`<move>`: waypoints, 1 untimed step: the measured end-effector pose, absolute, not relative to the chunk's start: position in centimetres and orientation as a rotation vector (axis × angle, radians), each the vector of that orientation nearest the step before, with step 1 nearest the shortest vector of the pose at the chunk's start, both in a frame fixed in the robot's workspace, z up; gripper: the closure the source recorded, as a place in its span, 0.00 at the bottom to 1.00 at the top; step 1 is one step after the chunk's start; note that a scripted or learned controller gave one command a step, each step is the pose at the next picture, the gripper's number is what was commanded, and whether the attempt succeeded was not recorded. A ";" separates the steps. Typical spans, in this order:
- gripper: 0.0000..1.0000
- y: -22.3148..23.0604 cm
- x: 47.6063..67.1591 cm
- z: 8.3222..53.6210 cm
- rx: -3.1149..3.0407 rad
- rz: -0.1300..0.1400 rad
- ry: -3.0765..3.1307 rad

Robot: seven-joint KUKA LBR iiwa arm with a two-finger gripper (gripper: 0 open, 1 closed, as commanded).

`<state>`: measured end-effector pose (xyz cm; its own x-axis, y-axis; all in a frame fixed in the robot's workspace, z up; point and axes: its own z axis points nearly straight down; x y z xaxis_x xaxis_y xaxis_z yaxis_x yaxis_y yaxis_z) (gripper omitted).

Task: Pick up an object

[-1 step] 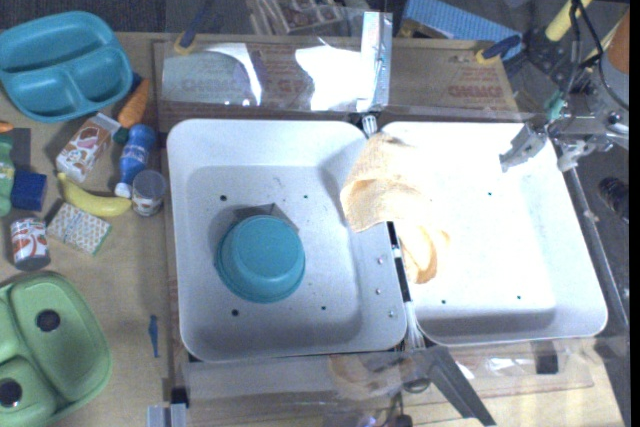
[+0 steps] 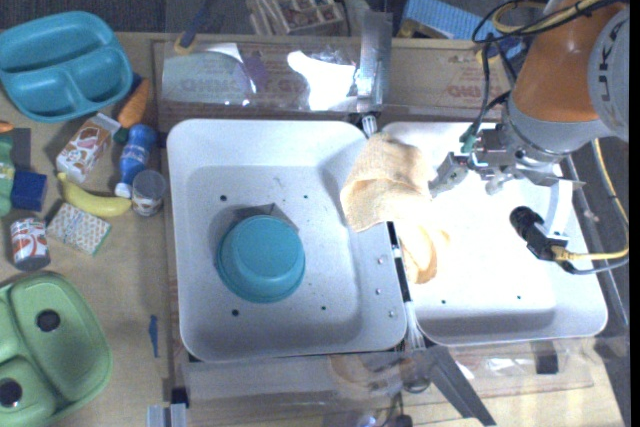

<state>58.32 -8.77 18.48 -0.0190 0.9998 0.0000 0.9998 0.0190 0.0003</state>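
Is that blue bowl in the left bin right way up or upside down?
Upside down, it seems: the bowl shows a smooth closed top with no hollow, resting on the left bin floor.

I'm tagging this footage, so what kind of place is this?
Probably a robotics lab's grasping test bench: a robot arm reaches over two white bins, with toy-like props such as a banana and a teal tray lying beside them.

Bins (image 2: 200,175): smooth white plastic, right one glaring glossy. Bowl (image 2: 261,258): blue plastic, satin sheen. Cloth (image 2: 385,177): soft cream fabric, nubbly, matt. Arm (image 2: 565,65): glossy orange band over grey metal. Tray (image 2: 65,65): smooth teal plastic. Bench (image 2: 130,315): matt wood.
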 end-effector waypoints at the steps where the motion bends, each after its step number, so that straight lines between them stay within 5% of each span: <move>1: 0.00 -9.5 55.9 9.1 2.172 0.016 2.257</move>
<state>55.86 -9.53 9.06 -0.0385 0.9993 0.0002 0.9992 0.0385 0.0139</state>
